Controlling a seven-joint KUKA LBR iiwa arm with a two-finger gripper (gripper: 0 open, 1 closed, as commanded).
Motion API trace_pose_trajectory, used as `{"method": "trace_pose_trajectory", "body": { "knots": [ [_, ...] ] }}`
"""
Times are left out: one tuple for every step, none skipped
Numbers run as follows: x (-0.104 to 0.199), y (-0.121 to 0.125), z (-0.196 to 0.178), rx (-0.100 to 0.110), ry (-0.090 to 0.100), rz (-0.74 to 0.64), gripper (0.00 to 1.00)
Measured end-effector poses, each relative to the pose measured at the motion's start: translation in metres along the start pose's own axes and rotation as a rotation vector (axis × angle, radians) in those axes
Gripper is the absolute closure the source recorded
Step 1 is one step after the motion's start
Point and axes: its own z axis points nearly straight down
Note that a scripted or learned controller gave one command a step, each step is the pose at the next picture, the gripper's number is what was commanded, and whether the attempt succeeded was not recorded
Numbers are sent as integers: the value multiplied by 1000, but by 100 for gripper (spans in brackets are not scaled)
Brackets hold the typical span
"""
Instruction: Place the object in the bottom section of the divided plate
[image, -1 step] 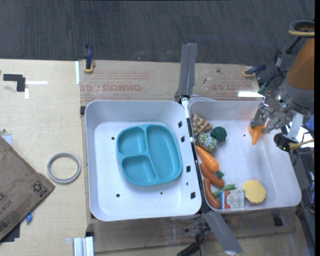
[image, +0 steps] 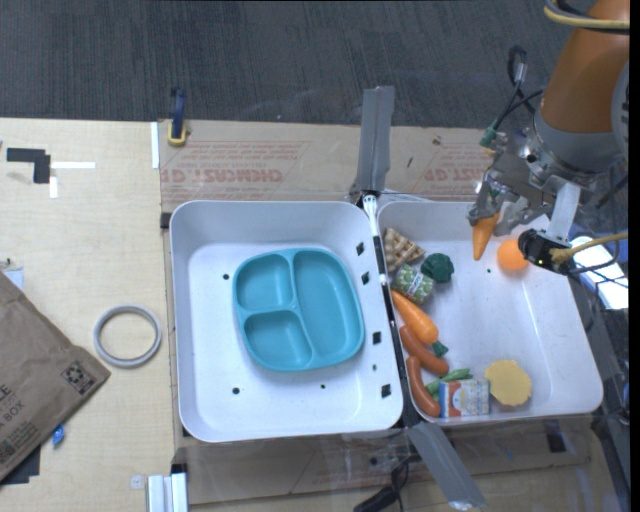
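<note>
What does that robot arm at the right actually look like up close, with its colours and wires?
The arm has a broad orange band above a grey metal wrist. Black cables loop along its side, and a thinner yellowish one trails off to the right. Below hangs the gripper, a cluster of grey and silver metal parts with dark fittings.

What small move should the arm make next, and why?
Probably carry the gripper leftward over the bin wall, toward the blue divided plate. A small orange carrot hangs between its fingers above the right bin, and the plate's sections hold nothing yet, so the bottom section awaits it.
</note>
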Motion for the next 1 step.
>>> {"method": "trace_pose_trajectory", "body": {
  "knots": [
    [38,-38,62,2,-2,134,100]
  ]
}}
